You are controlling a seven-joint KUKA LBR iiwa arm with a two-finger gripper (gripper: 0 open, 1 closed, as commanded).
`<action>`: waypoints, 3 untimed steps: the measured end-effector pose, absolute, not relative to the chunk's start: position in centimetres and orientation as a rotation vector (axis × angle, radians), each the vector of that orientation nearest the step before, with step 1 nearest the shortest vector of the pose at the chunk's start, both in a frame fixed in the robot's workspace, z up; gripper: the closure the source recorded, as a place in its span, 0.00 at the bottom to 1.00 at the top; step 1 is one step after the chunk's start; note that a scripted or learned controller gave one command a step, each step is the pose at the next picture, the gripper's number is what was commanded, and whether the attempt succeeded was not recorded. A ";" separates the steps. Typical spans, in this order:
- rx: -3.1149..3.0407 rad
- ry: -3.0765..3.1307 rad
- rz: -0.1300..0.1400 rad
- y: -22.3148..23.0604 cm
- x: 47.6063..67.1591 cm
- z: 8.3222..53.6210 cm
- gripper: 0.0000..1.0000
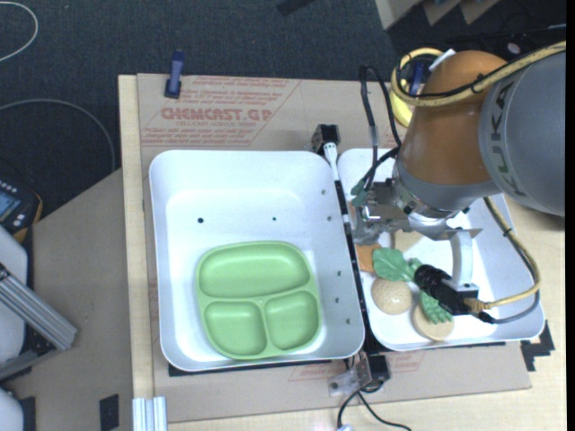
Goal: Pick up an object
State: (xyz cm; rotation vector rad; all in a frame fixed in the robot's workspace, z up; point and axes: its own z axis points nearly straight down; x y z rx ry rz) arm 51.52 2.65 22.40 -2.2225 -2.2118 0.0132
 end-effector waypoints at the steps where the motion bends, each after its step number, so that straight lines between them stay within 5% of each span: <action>1: -2.232 -2.228 -0.021 -0.1 48.0 37.4 1.00; 2: -2.222 -2.225 -0.003 0.8 49.5 36.1 1.00; 3: -2.214 -2.218 0.011 3.6 49.6 27.7 1.00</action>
